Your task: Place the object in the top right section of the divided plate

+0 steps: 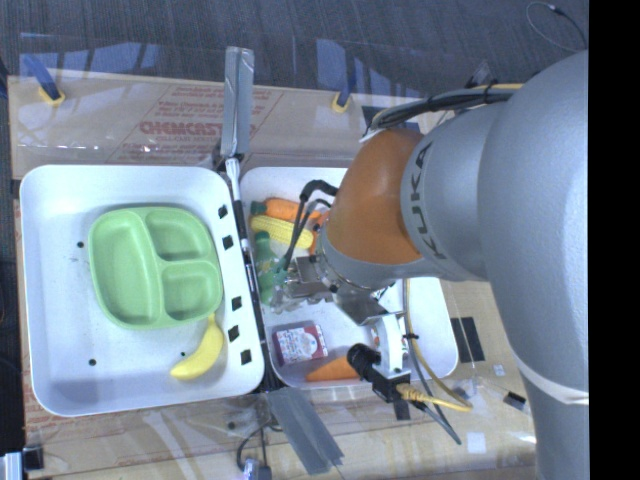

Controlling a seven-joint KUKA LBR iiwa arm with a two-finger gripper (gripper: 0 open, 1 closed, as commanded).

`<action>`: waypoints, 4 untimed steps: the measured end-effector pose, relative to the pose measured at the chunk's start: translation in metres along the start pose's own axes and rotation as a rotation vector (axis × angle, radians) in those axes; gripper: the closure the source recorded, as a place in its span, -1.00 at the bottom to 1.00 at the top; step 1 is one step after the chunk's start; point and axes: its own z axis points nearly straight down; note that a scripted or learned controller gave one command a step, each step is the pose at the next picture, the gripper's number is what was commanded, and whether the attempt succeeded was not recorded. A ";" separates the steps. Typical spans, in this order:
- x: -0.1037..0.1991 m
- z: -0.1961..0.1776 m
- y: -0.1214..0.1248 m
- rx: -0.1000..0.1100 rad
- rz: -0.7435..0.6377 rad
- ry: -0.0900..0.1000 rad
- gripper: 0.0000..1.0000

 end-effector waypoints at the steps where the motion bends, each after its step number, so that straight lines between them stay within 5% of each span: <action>1: 0.054 -0.011 0.004 -0.003 -0.173 -0.001 1.00; 2: 0.029 0.000 0.002 -0.001 -0.234 0.000 1.00; 3: 0.011 -0.001 0.002 -0.005 -0.139 -0.001 1.00; 4: -0.044 -0.001 -0.002 -0.005 -0.116 -0.001 1.00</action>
